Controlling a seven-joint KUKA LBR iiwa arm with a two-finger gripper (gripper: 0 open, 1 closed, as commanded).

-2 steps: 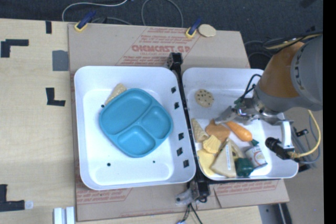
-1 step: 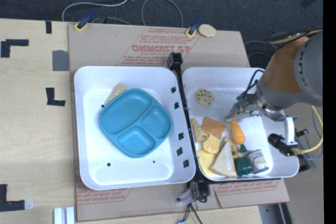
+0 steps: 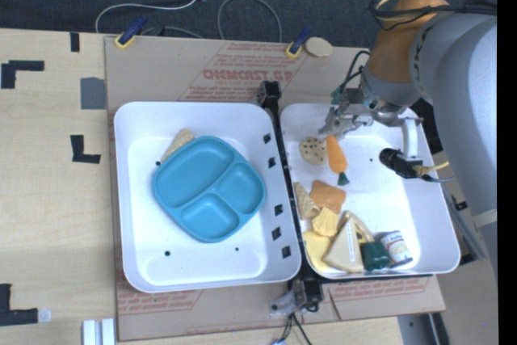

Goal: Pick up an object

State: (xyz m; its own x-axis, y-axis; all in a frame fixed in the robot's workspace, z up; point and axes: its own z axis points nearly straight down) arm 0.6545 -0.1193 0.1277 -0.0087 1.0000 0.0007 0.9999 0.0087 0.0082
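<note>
Gripper (image 3: pixel 333 125) hung low near right bin's (image 3: pixel 440 210) far-left corner | finger spread: cannot tell | carrot (image 3: pixel 336 155) lay just nearward of it, beside cookie (image 3: pixel 312 149) | long axis ran far-to-near, slightly angled | judged likeliest target, not yet between the fingers

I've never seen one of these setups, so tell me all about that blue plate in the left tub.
The blue plate looks like smooth plastic, rounded at the corners and split into three compartments, one long and two smaller. It lies flat, turned at an angle, on the floor of the left bin. A pale yellowish piece peeks out from under its upper-left edge.
</note>
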